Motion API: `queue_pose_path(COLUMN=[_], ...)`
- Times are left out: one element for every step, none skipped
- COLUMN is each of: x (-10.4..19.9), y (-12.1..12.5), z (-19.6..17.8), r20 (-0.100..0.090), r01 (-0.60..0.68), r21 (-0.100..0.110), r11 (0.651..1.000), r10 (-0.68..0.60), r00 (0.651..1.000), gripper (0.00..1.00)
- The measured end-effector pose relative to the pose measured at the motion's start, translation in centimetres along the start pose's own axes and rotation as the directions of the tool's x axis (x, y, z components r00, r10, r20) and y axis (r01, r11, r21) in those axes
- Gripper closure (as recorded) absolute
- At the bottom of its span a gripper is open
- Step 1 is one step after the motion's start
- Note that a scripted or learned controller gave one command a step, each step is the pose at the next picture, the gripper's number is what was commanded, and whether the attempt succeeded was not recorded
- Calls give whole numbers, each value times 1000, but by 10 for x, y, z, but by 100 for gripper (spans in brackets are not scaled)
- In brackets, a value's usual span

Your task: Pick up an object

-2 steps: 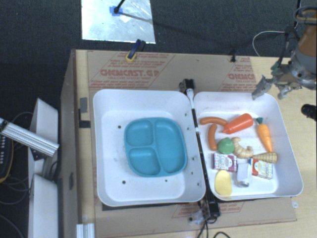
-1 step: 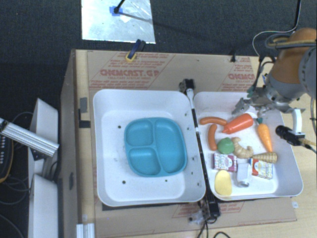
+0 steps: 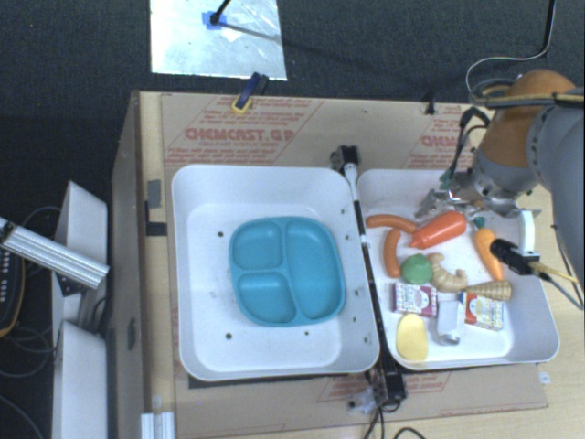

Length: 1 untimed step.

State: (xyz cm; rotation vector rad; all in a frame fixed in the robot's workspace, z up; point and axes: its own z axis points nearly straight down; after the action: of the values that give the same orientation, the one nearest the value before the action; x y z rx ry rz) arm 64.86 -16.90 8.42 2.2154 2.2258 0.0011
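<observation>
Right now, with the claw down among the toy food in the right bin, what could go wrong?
1. The claw sits at the big carrot, which lies against the sausage; closing may nudge both or catch two.
2. The items are packed tight, so the small carrot and green ball could get shoved aside.

Your bench (image 3: pixel 274 122) carries two white bins: the left bin (image 3: pixel 196 245) touches the right bin (image 3: pixel 539 332); beyond the left bin lies perhaps a yellow-tipped clip (image 3: pixel 247 94).

Grey arm (image 3: pixel 558 149), orange wrist band (image 3: pixel 539 85)
</observation>
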Motion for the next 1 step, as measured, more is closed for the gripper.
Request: queue_pose_path(x=[0], y=[1], z=[-12], r20=[2], r01=[3], r21=[-4], r11=[1000], r10=[-3], r00=[1000], gripper=[100])
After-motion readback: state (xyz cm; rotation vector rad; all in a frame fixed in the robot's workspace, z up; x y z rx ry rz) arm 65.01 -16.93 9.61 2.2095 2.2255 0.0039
